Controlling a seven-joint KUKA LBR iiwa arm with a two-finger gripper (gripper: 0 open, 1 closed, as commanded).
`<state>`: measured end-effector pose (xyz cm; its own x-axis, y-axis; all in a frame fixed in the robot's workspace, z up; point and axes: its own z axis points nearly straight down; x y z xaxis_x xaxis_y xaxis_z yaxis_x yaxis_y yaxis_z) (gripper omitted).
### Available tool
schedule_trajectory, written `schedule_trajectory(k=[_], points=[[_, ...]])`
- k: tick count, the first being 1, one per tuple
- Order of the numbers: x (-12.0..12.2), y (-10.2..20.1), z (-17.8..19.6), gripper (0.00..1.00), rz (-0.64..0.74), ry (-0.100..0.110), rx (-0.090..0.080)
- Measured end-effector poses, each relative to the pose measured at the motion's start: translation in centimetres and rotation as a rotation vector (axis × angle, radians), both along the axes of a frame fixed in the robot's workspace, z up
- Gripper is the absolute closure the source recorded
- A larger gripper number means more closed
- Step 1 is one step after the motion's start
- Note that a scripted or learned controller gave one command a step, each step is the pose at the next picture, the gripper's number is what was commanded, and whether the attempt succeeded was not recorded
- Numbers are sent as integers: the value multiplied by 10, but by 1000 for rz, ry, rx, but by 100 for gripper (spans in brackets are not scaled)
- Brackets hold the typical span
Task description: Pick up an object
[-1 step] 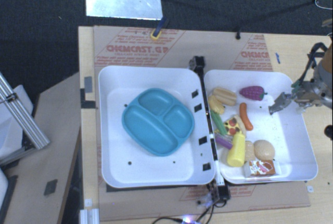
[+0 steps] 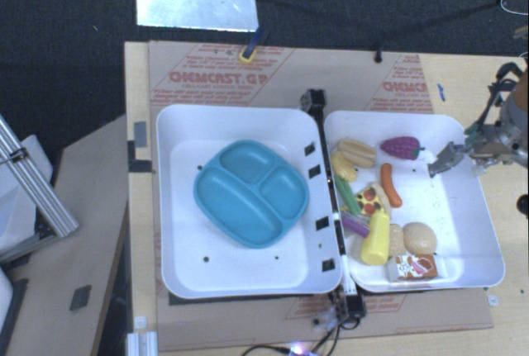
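**Arm hovering by the toy food, nothing grabbed yet**

The orange carrot [image 2: 390, 185] is lying in the right bin [image 2: 463, 218], roughly mid-bin, just beside the pizza slice [image 2: 371, 199] and below the purple eggplant [image 2: 400, 148]. It's looking like light, hard, slick plastic, so pinching across the narrow middle is probably the best bet. The gripper [image 2: 442, 160] is hanging over the bin's upper right part, apart from the carrot; whether the fingers are spread or closed, can't tell. The blue plate [image 2: 250, 193] is sitting in the left bin [image 2: 186, 263].
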<state>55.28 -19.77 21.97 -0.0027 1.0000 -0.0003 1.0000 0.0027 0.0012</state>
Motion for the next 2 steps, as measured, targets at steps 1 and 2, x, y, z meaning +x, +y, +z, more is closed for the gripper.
schedule_trajectory(k=[1, 2], points=[[-4, 8, -59, 0, -1, 4, 2], [1, 4, -119, 0, -2, 2, 1]])
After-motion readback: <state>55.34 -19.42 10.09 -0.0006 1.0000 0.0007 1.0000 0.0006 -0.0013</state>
